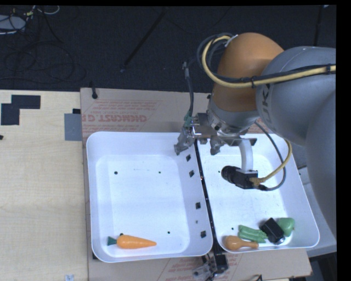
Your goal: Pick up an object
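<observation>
Orange carrot [136,241] in left bin [98,164], arm [258,82] over right bin [304,208], perhaps low

Carrot [134,241] in left bin [98,164]; pear [239,243] in right bin [304,219].

Pale wood bench top [38,186] with dark grey patches at left. Brown cardboard sheet [131,110] with reversed red print lies on it. Black floor [109,44] behind, loose cables [33,13] top left.
</observation>
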Action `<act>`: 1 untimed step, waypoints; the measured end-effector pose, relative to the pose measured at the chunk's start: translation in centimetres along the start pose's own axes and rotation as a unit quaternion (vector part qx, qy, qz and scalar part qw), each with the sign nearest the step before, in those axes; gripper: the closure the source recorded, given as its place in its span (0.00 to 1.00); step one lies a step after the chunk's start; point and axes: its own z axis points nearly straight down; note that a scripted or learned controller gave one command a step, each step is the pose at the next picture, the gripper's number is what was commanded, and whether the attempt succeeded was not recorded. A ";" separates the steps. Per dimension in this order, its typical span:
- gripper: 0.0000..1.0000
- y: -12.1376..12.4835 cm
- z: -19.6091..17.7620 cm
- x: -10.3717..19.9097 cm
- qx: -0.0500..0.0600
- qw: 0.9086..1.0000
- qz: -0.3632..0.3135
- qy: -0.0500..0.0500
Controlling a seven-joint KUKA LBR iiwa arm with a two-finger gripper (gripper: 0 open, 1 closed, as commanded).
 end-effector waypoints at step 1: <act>0.00 5.4 -5.6 -9.1 0.001 1.000 0.005 -0.002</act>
